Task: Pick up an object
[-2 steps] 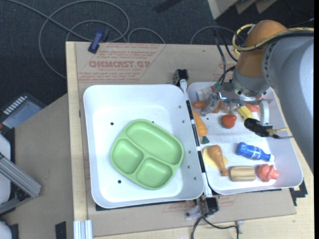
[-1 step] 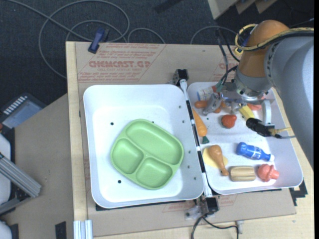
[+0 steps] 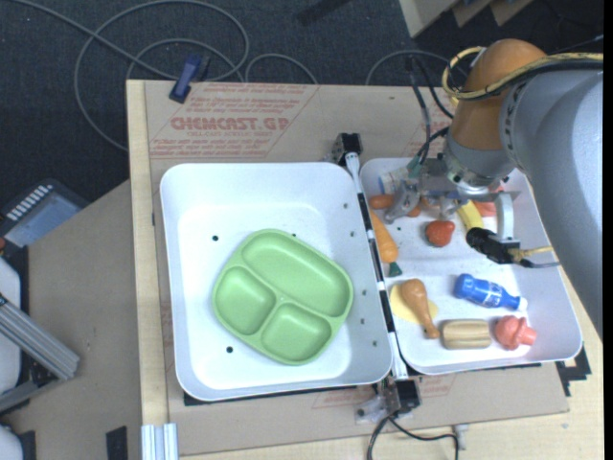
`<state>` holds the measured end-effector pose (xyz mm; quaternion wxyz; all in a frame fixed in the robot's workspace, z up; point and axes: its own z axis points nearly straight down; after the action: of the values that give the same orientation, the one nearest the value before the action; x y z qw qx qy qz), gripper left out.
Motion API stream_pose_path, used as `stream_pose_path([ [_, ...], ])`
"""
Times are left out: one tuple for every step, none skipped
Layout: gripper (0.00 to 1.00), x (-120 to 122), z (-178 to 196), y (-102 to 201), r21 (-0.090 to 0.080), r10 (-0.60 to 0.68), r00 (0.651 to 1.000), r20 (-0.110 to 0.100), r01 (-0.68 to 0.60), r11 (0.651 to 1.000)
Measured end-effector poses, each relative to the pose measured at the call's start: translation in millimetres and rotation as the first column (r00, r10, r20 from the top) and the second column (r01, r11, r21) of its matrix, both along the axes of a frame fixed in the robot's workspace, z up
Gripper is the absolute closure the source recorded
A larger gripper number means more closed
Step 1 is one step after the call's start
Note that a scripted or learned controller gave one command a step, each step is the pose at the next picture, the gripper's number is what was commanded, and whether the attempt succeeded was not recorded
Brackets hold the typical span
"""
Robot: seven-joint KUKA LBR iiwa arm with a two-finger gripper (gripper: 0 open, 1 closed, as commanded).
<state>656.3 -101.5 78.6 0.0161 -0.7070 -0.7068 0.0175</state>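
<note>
We see open floor along the left bin's point(image 3: 182, 257) edges; a green divided plate point(image 3: 281, 296) fills its middle.

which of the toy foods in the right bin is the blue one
The blue bottle, lying on its side toward the near right part of the right bin. Its neighbours are warm-coloured: a tan bread roll just below it and a red tomato farther up.

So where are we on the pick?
Nothing looks picked yet. The tool is low over the far end of the right bin, near the small red piece and orange carrot; I can't see anything held. The blue bottle and chicken leg lie untouched. Grasping and lifting remain.
</note>
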Motion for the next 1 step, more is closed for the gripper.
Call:
stream_pose_path([
  [0.00,0.0,0.4,-0.8,0.002,0.000,1.000,0.000,0.000,1.000],
])
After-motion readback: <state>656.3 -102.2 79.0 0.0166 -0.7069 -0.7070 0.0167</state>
